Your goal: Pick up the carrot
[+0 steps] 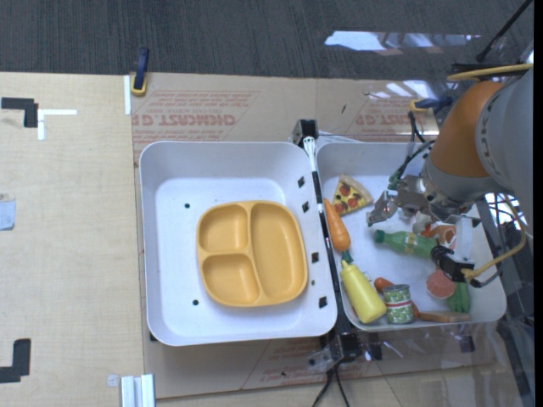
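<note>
dark carpet behind a pale wood surface

a dark grey ribbed carpet floor (229, 19) runs across the top, with bright patches of reflected light (373, 39) toward the right. below it lies the light wood surface (64, 253), carrying black corner marks (21, 111) at left. a cardboard sheet (204, 113) with reversed red lettering is spread flat on it.

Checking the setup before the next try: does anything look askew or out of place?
Nothing looks spilled or broken. The carrot lies against the right bin's left wall, beside the yellow bottle; the toys lie jumbled.
</note>
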Action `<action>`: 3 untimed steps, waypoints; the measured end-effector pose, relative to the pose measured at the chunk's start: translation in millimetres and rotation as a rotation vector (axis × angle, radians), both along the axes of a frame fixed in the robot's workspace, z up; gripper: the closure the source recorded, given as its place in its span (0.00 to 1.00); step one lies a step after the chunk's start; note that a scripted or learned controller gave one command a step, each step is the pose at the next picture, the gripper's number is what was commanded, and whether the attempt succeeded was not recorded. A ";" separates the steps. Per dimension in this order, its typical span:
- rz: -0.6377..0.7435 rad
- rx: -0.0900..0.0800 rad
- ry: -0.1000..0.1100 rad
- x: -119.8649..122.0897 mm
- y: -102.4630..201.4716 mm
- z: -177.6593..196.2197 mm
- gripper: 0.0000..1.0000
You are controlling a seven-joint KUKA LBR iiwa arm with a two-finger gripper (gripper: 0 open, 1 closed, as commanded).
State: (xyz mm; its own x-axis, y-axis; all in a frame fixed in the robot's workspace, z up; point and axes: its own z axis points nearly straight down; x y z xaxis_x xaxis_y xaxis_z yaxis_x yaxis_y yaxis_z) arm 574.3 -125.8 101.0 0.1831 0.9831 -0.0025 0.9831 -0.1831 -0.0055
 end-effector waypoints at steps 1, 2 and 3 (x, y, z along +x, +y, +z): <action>-0.177 0.001 -0.003 -70.8 74.4 89.8 0.00; -0.503 -0.003 -0.003 -17.5 104.9 89.5 0.00; -0.502 -0.003 -0.003 -17.6 104.9 89.5 0.00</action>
State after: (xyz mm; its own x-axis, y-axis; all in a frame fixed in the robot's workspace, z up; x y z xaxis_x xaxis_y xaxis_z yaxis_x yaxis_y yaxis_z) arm 556.7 -20.9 190.5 0.6338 0.7735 -0.0040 0.7735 -0.6338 -0.0018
